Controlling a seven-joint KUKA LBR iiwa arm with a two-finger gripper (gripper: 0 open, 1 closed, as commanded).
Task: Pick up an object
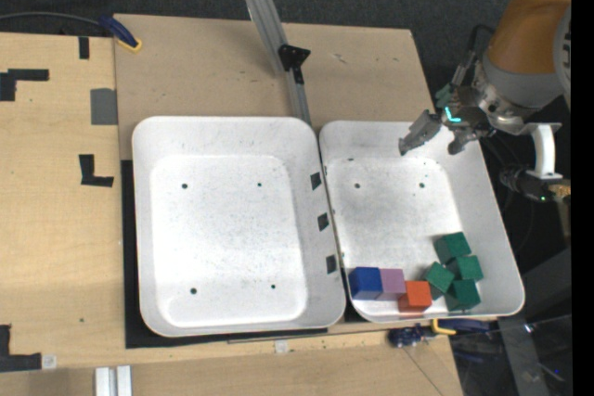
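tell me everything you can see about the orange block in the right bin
The orange block is a small cube with flat matte faces; it looks like painted wood or foam, though the material is not certain. It rests on the floor of the right bin near its front edge, turned slightly askew. The purple block touches it on one side, and a green block presses against the other. The gripper hangs well away, over the bin's far end.

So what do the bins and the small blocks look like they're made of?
Bins: probably moulded plastic, white, smooth, with rounded rims and a speckled floor. Blocks, e.g. the blue one: solid colours, matte, crisp edges; painted wood or foam, can't tell which.
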